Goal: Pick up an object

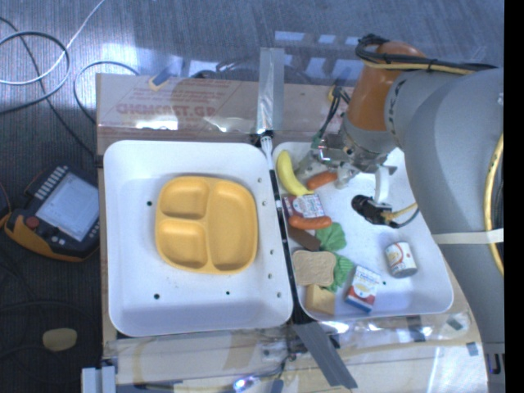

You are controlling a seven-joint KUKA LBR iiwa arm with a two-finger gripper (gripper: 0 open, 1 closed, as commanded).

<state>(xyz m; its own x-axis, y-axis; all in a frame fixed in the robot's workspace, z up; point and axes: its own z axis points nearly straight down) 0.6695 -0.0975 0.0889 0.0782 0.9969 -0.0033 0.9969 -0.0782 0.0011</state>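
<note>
**Camera view: end effector over an orange carrot at the top of the right bin**

Camera view shows a small orange carrot [322,180] lying at about 11 o'clock in the right bin [424,234]. The end effector [337,164] sits right over it, just to its 1 o'clock. Whether it is open or closed, and whether it has hold of the carrot, cannot be told from this angle.

A banana [286,174] lies just beside the carrot at 9 o'clock, along the bin's wall. At 6 o'clock from the carrot are a packet of sausages [309,207], a green toy [332,237] and a slice of bread [314,266]. A small can [400,259] lies at 4 o'clock, and a little box [363,289] at 5 o'clock.

The grey arm [442,129] reaches in from 3 o'clock. The left bin [131,219] holds a yellow divided plate [206,223].
</note>
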